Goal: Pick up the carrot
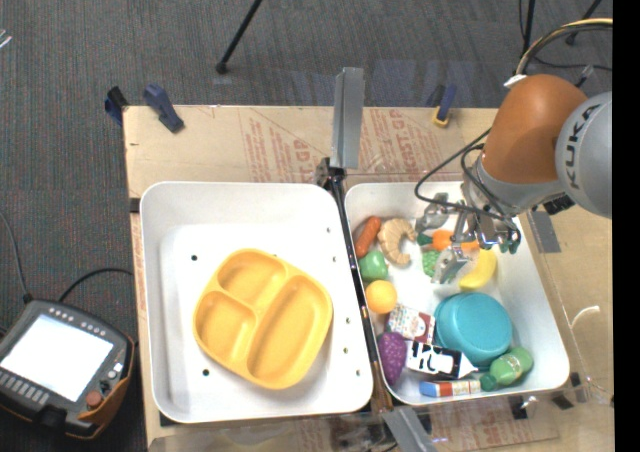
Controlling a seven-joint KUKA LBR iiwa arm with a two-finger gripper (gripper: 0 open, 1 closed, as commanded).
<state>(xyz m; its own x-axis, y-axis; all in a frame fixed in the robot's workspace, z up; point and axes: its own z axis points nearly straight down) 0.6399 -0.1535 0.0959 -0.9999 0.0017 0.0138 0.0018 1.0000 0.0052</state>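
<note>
I see the carrot (367, 233) at the right bin's (548, 300) upper-left corner, its long axis running one to seven o'clock. My gripper (455, 262) hovers well apart, so the carrot lies toward its ten o'clock; whether it's open, I cannot tell.

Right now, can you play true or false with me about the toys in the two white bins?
1. The yellow plate lies in the left bin. True.
2. The carrot lies in the left bin. False: it lies in the right bin, by the wall between the bins.
3. The tool hangs over the right bin. True.
4. The carrot is between the tool's fingers. False: the carrot lies apart from the tool, nearer the divider.
5. The teal bowl sits on the yellow plate. False: it sits in the right bin, near the banana.
</note>
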